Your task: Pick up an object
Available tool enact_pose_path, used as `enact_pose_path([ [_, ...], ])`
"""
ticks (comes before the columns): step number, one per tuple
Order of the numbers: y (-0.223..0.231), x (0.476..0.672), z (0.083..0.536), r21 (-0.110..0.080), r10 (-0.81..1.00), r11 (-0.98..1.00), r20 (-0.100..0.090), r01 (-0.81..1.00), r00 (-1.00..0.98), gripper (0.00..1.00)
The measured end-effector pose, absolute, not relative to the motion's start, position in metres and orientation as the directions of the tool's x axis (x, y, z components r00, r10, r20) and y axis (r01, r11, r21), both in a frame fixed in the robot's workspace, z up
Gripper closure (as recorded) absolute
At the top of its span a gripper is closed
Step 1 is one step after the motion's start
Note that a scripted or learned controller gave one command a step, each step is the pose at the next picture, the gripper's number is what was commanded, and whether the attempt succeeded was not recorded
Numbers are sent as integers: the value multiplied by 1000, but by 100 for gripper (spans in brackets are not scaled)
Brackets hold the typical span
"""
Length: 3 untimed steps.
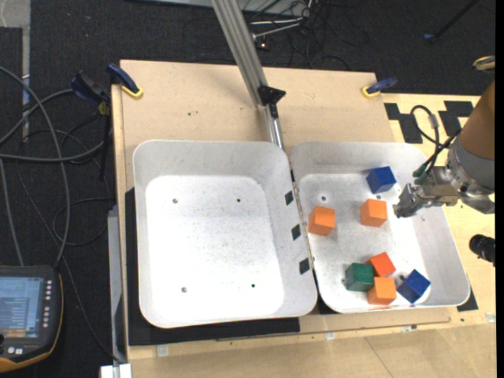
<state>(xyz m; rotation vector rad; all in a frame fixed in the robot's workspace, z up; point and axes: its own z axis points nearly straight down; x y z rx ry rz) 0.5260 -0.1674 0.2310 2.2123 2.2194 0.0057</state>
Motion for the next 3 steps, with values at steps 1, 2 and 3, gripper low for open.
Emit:
enact_pose_path([
  [1, -167, 527, 240, 2, 1000, 3, -1, 1000, -3, 100],
  [2, -121, 545, 248, 3, 1000, 8, 1, 1000, -8, 100],
  [3, -72, 558, 236, -1, 1000, 8, 1, 1000, -8, 100],
])
